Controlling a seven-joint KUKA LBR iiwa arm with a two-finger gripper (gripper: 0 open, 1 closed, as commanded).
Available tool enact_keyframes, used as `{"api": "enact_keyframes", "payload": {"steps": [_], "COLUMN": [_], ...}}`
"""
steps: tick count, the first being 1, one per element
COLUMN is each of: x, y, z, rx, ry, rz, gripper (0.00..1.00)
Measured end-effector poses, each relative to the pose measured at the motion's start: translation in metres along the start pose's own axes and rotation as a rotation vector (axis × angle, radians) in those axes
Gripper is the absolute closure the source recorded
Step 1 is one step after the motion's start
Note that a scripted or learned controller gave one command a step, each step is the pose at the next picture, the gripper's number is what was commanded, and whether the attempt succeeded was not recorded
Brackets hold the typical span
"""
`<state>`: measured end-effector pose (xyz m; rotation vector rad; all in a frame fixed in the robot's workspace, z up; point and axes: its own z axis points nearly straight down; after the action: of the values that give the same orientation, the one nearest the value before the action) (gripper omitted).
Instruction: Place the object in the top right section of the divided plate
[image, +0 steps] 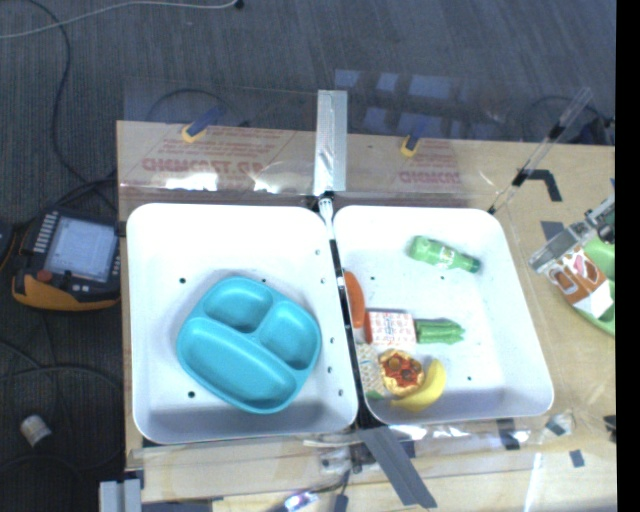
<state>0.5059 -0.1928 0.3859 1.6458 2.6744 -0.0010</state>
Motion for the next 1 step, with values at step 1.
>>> {"api": "enact_keyframes", "payload": {"steps": [1], "x": [-0.0172], "y": [-0.0334], "z": [0.1367], "rx": [0.001], "ry": [0.003], "rz": [-0.219], "gripper": [1.0]}}
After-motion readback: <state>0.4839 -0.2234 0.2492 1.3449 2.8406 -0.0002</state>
